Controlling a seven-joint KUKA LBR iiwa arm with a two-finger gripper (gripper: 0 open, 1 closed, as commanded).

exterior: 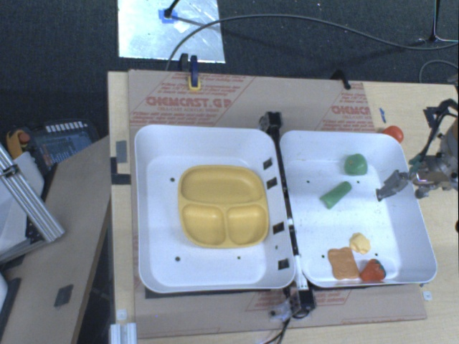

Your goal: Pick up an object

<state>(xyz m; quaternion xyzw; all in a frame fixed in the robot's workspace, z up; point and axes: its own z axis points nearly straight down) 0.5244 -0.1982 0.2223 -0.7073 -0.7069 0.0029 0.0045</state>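
2 shallow white bins sit side by side on a bench topped with a brown sheet [237, 99] printed in red lettering. The left bin [154, 213] holds a yellow divided plate [223, 205] with 3 compartments, lying flat near the bin's middle. The right bin [409, 249] holds 5 small things. A green rounded block [355, 165] lies toward the far side, and a green cylinder [335, 194] lies tilted just beside it, nearer the camera. Along the near edge sit a small yellow piece [360, 243], an orange flat slab [343, 263] and a red piece [372, 270]; the red piece touches the slab's right side, and the yellow one lies just above them.

The gripper [391, 186] reaches in from the right, over the right bin's right side, well apart from the near-edge pieces and to the right of the green cylinder. Whether it is open or closed cannot be told; nothing is seen in it.

An orange-red ball [393, 132] rests outside the right bin, by its far right corner. Black clips [273, 121] join the 2 bins along their shared edge. Beyond the bench, dark carpet [57, 41] carries a shiny metal plate [170, 18] and a thin cable [323, 24]. At the left stands a lower tan table [64, 213] with an aluminium rail [29, 203].
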